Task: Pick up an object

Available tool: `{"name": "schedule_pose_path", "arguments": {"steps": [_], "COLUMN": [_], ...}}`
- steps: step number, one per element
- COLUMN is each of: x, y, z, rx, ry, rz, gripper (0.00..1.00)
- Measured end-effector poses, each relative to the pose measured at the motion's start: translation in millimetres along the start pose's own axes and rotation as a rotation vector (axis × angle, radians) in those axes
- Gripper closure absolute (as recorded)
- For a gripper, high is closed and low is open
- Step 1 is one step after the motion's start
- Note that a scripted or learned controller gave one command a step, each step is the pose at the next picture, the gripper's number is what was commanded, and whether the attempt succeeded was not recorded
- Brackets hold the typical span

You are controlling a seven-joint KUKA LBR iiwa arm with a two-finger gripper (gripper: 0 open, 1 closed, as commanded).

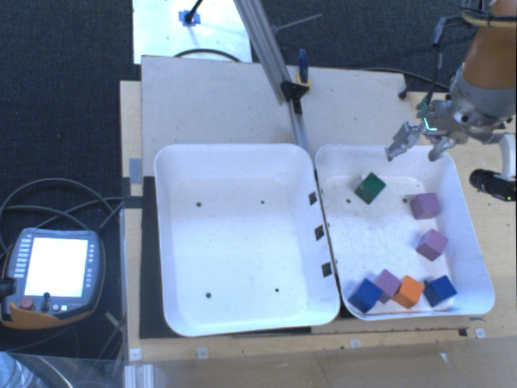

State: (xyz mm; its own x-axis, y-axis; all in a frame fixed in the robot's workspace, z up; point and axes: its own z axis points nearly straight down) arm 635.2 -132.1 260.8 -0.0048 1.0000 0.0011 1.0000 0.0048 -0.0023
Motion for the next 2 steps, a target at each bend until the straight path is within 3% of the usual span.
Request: {"name": "schedule_pose_path", "arguments": {"steps": [1, 2], "x": [-0.1, 1.0], "y": [0.7, 4.8], "z": [-2.7, 39.4], "rx": [-0.004, -0.001], "ry": [-0.001, -0.001], "rz": [-0.001, 0.001], "gripper": [0.00, 0.00]}}
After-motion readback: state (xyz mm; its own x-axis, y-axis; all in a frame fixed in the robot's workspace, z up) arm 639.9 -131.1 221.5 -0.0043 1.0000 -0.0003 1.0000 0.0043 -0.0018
